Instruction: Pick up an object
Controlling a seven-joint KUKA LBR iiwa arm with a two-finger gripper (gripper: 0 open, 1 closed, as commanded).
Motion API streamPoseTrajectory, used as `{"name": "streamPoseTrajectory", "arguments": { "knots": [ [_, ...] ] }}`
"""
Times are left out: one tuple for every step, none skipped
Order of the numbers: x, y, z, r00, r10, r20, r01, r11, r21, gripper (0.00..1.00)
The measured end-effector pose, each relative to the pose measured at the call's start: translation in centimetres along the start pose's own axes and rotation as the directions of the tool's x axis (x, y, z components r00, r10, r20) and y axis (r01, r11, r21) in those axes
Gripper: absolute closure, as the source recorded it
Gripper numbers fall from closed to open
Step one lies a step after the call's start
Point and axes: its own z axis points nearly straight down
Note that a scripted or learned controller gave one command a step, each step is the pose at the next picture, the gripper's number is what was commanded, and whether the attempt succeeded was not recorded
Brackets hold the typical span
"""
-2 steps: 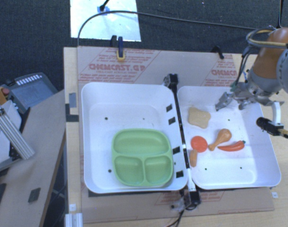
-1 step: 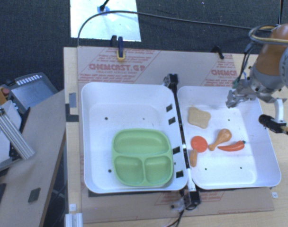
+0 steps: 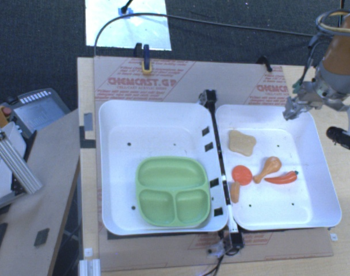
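Cardboard (image 3: pixel 163 80) underlies two white bins (image 3: pixel 114 154) above dark carpet (image 3: pixel 37 33).

We see a bench (image 3: pixel 88 171) covered by brown cardboard (image 3: pixel 181 76) with red print. On it sit two white bins side by side and touching: the left bin (image 3: pixel 114 154) and the right bin (image 3: pixel 313 183). A clamp (image 3: pixel 146 59) grips the cardboard's far edge.
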Motion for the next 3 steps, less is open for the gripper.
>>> {"name": "streamPoseTrajectory", "arguments": {
  "knots": [
    [0.0,0.2,-2.7,1.0,0.001,-0.001,-0.001,1.0,0.004,1.0],
    [4.8,-1.4,-3.8,1.0,-0.002,-0.003,0.002,1.0,0.006,1.0],
    [9.1,-3.1,-3.5,1.0,-0.002,-0.004,0.002,1.0,0.009,1.0]
  ]
}}
